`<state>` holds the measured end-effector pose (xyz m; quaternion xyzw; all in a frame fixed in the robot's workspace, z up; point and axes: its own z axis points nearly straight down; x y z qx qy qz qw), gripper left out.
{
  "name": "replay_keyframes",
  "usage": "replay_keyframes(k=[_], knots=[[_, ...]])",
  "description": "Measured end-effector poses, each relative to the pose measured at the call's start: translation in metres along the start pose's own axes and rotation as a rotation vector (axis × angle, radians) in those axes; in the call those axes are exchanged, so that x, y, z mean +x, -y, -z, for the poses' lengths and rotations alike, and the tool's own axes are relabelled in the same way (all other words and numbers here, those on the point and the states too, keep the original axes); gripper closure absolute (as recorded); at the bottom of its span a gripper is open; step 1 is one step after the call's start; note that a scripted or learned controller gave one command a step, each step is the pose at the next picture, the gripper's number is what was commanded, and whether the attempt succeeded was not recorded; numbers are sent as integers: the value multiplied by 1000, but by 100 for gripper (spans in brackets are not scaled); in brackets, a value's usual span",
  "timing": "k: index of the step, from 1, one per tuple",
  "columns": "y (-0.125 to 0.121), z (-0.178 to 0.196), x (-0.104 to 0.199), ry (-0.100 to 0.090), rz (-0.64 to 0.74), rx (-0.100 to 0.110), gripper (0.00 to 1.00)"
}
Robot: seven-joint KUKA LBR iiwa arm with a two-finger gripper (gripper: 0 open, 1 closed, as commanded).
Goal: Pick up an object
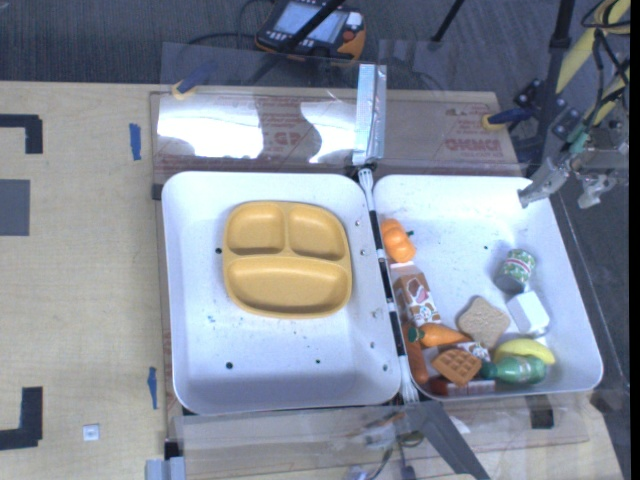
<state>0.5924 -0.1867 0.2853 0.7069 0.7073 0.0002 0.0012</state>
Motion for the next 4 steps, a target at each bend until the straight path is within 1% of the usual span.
replay_keyframes(k=[1, 2, 3, 4], knots=[[34, -90, 1, -1, 6, 2, 0], [26, -190, -12, -2, 54, -1, 0], [26, -180, -13, 0, 52, -3, 100], [-50, -40, 36, 0, 23, 0, 100]])
